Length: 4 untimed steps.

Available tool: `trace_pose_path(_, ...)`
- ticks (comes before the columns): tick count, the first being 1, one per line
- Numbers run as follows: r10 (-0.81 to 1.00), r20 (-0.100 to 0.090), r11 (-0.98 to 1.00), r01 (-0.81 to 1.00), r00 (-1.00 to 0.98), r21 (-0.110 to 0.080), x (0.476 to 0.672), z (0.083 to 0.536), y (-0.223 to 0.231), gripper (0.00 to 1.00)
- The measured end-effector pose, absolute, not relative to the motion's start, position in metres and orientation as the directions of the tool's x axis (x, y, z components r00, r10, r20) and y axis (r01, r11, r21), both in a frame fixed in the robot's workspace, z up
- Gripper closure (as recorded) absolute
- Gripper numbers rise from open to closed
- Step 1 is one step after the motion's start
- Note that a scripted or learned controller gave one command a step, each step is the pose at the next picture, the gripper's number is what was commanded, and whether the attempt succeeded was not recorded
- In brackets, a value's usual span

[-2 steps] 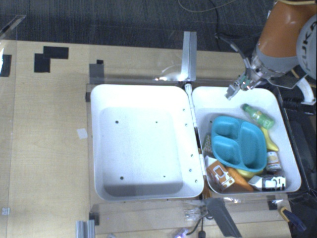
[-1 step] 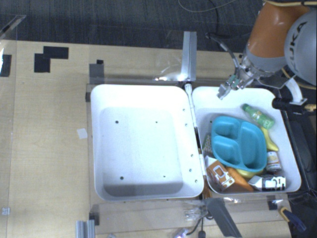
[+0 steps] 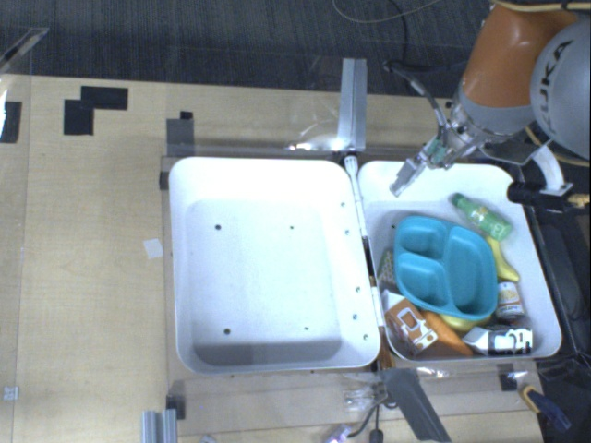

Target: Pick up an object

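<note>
The right bin [image 3: 377, 185] holds a pile of objects. A blue divided plate [image 3: 446, 268] lies tilted on top in the middle. A green bottle [image 3: 480, 214] lies at the back right, with a yellow banana [image 3: 507, 262] beside the plate. At the front lie a brown box [image 3: 411, 327], an orange piece [image 3: 450, 336], a white and black bottle [image 3: 504, 341] and a small jar [image 3: 509, 298]. My gripper [image 3: 404, 180] hangs over the back left corner of the right bin, slanted down to the left, apart from the plate, with nothing seen in it.
The left bin [image 3: 182, 247] stands beside the right one, with a metal post [image 3: 353, 100] behind the divide between them. A cable [image 3: 379, 7] loops on the dark floor at the back. Black marks [image 3: 92, 107] lie on the bench at the left.
</note>
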<state>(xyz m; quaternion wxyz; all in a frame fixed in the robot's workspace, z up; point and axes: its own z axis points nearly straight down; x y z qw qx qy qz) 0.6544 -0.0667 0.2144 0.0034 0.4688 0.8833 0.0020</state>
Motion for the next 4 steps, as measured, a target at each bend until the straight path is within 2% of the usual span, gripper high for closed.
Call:
trace_pose_path(1,0.878,-0.005,0.479,0.878,-0.479,0.005,0.602,0.118,-0.144,0.0)
trace_pose_path(2,0.847,-0.004,0.532,0.847,-0.532,0.007,0.634,0.187,-0.048,0.0)
trace_pose_path(3,0.925,-0.004,0.379,0.925,-0.379,0.004,0.579,0.162,-0.137,0.0)
trace_pose_path(4,0.925,-0.004,0.38,0.925,-0.38,0.005,0.579,0.162,-0.137,0.0)
